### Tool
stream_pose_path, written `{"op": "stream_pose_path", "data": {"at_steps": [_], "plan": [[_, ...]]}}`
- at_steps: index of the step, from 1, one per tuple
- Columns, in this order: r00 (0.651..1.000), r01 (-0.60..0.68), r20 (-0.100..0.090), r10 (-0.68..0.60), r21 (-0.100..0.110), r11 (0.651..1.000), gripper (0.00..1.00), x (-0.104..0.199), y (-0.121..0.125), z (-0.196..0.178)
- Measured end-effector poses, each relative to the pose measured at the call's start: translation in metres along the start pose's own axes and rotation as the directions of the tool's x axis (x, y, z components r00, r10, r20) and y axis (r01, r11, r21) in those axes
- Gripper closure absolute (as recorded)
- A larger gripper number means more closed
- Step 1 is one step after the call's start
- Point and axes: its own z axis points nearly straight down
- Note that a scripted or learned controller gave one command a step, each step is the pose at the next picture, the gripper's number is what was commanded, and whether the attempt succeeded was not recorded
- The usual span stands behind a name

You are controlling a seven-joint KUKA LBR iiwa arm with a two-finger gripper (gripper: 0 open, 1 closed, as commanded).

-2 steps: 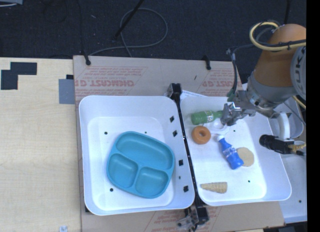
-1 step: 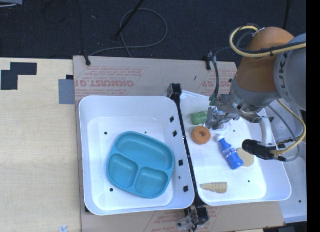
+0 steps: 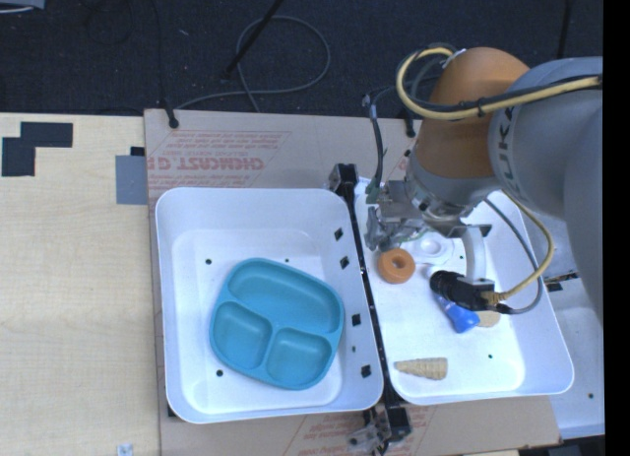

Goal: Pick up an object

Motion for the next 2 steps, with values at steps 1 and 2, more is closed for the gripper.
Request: {"op": "stream_pose_path", "data": {"at_steps": [1,2], "plan": [[1.0,-0.001,0.001,0.001,-0.001,1.0,1.0,0.045,-0.002,-0.009],[1.0,-0.001,0.001,0.001,-0.001,1.0,1.0,0.089,0.001,-0.015]]}}
